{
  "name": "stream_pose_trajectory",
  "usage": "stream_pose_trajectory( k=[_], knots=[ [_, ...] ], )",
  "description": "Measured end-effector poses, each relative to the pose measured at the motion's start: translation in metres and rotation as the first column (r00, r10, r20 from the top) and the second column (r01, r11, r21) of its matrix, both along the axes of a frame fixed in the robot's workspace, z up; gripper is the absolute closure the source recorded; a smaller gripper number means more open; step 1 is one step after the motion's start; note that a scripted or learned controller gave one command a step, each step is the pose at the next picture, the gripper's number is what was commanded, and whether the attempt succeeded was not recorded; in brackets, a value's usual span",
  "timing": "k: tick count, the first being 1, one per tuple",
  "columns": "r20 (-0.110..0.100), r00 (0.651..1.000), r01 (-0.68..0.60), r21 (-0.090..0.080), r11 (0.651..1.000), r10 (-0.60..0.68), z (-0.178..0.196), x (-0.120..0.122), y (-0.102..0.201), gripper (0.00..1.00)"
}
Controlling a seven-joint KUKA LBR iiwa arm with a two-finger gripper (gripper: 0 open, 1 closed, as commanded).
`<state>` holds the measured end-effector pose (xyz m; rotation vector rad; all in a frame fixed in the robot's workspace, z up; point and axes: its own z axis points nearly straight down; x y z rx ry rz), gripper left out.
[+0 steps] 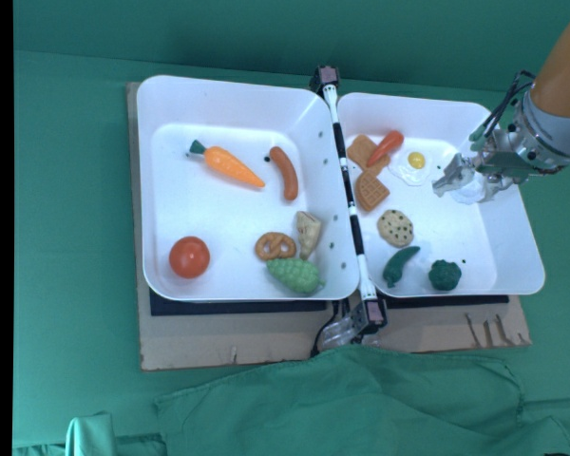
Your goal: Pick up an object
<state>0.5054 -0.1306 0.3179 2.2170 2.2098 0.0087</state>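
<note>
No readable txt, labels, nos. or signs on any obj.

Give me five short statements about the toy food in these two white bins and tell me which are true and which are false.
1. The orange plastic carrot lies in the left white bin. True.
2. The round red toy tomato sits in the right white bin. False: it is in the left bin, near the front left corner.
3. The fried egg toy with a yellow yolk lies in the right bin. True.
4. The pincer hangs over the left bin. False: it is over the right bin, beside the egg.
5. The brown pretzel toy and the dark green broccoli piece share a bin. False: the pretzel is in the left bin, the broccoli in the right.
</note>
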Motion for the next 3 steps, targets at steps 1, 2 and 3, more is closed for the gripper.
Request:
stream_pose_trajectory(
  k=[1,2,3],
  knots=[
    [-0.001,1.000,-0.001,0.001,1.000,0.001,0.054,0.011,-0.005,1.00],
    [-0.005,1.000,0.000,0.001,1.000,0.000,0.063,0.011,-0.006,1.00],
    [-0.010,1.000,-0.004,0.004,1.000,0.004,0.057,0.004,0.043,1.00]
  ],
)
